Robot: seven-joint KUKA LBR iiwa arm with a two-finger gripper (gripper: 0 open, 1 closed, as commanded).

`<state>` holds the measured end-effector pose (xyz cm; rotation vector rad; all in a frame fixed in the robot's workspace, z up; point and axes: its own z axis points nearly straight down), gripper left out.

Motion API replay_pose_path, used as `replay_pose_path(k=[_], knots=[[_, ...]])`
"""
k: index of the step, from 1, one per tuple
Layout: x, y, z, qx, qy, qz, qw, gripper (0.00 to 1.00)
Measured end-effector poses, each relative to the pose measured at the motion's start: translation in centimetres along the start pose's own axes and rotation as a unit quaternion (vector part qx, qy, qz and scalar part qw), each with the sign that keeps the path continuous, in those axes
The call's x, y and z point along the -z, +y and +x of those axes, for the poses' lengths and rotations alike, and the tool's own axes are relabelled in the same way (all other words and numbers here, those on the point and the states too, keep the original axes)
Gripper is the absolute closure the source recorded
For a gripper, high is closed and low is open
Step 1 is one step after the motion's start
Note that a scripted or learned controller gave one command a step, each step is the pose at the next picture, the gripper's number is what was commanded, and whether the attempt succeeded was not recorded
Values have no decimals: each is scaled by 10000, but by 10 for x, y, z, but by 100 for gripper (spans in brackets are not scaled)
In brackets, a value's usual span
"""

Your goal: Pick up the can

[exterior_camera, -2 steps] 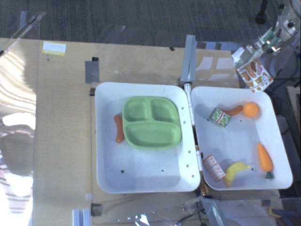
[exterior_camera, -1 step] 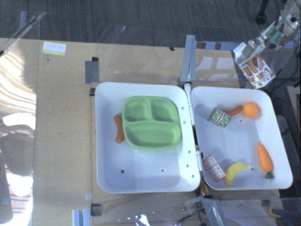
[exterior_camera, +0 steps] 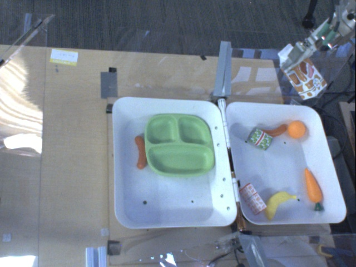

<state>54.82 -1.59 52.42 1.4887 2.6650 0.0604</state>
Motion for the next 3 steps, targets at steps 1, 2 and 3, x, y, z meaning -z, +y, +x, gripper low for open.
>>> replay_pose_path(k=[1,2,3], knots=[[13,3,-1,33,-35,-47,10000,100],[25,6,-1,66,-71,-93,9999,100],[38,9,-1,98,-108,-140,9998,100]])
